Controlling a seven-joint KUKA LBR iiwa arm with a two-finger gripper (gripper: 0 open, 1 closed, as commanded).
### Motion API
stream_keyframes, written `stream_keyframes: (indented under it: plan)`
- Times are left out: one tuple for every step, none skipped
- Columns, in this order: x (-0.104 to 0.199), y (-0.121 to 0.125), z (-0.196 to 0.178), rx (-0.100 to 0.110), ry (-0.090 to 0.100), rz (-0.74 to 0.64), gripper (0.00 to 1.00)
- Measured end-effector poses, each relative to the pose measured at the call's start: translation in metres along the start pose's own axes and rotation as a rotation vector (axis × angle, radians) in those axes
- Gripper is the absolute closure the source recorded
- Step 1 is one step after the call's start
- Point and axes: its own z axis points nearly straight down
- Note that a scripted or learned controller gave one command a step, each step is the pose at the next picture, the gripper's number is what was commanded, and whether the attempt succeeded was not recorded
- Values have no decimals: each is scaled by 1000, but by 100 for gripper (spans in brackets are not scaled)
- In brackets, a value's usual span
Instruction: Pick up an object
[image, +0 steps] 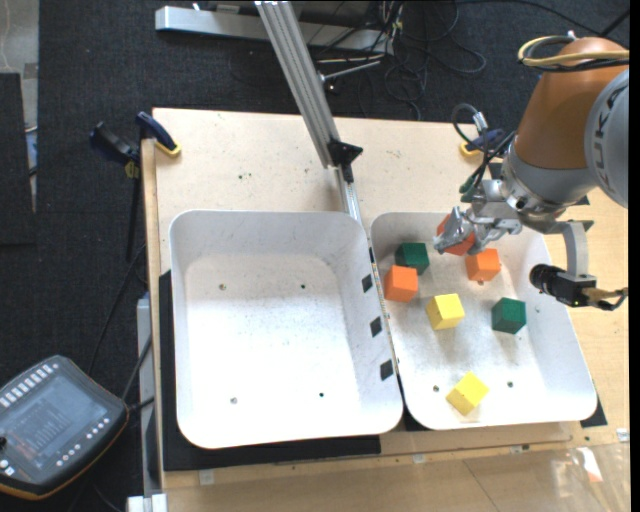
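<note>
Grey pendant (50, 425) bottom left, screen unreadable. Right bin (560, 385): yellow, green, orange blocks. Gripper (458, 238) over far edge beside orange block (484, 265); finger state cannot tell. "KU" on arm (570, 110)

arm (575, 120): orange band, grey shell | black cables (looped)

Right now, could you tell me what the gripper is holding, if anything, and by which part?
It cannot be told: the gripper sits low over the right bin, near a green cube and an orange cube.
</note>
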Motion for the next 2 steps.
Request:
stream_keyframes:
  plan:
    - [53, 10, -8, 0, 1, -1, 100]
    - [111, 14, -12, 2, 1, -2, 100]
